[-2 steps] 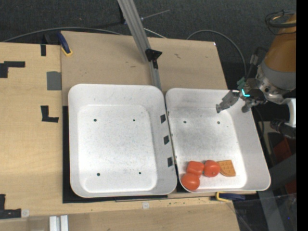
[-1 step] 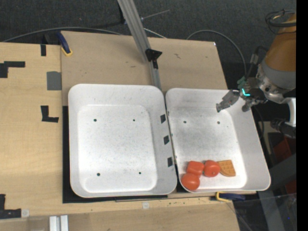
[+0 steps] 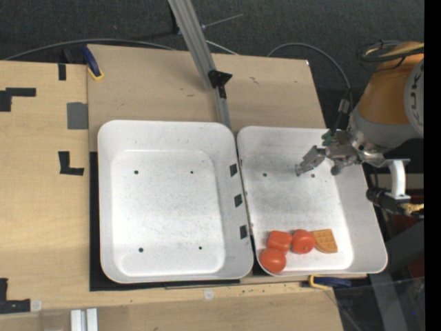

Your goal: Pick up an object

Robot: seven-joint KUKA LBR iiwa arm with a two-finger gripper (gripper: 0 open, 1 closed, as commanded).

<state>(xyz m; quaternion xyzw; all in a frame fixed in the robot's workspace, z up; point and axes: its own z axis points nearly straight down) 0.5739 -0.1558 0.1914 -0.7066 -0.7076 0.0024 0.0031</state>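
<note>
Two white bins sit side by side. The left bin (image 3: 124,205) has a bare speckled floor. The right bin (image 3: 289,192) holds four things, all bunched at its near edge: three red tomatoes (image 3: 279,240) touching one another, and one orange cracker (image 3: 324,241) just beside them. The rest of that floor is open. My gripper (image 3: 322,161) hovers over the right bin's far half, well apart from the food, fingers spread and holding nothing.
</note>
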